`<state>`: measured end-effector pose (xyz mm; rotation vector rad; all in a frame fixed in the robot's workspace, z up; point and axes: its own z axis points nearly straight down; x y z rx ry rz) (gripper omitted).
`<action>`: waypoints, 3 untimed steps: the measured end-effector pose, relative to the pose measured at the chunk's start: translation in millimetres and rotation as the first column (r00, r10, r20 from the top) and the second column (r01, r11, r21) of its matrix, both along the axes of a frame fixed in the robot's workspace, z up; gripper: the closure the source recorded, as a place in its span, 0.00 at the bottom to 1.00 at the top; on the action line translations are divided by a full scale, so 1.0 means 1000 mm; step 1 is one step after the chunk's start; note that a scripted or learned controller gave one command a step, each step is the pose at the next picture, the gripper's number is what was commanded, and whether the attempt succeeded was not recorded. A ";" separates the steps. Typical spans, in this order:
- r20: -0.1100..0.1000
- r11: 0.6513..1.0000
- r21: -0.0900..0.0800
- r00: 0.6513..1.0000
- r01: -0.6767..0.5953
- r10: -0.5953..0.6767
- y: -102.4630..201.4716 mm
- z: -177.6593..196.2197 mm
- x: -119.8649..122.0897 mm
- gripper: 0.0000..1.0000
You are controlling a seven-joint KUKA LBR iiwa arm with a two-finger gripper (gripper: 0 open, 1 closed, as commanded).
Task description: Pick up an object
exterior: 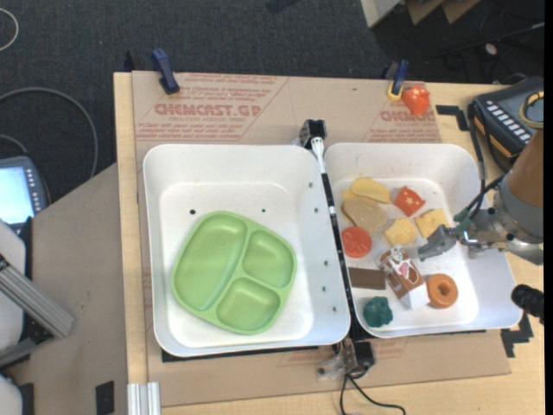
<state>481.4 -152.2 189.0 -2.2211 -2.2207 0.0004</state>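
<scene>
— Pincer (435,247) first: where is it?

— Mine hangs low over the right bin (492,314), reaching in from the right edge. I cannot tell how it stands; the dark tip is too small to read.

— Anything caught in it?

— Nothing that I can see between the tips.

— What lies nearest?

— Just above my pincer sits a yellow cheese-like block (431,222), and to its left a second yellow block (399,232). Just below and left of the tip is a small brown and white carton (404,277); below it, an orange doughnut (442,290).

— And farther off?

— A red round piece (356,241) well to the left, a red block (409,201) up and left, a tan bread-like slab (364,213) beyond it, a dark green lump (377,311) down and left. A green divided plate (234,271) fills the left bin (164,197), well apart from me.
</scene>
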 end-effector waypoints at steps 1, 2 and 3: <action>-0.005 1.000 0.004 1.000 -0.005 0.005 0.040 -0.061 0.035 0.00; 0.000 1.000 0.002 1.000 -0.004 0.004 0.081 -0.002 -0.003 0.00; 0.005 1.000 0.000 1.000 0.003 -0.003 0.045 -0.105 -0.001 0.00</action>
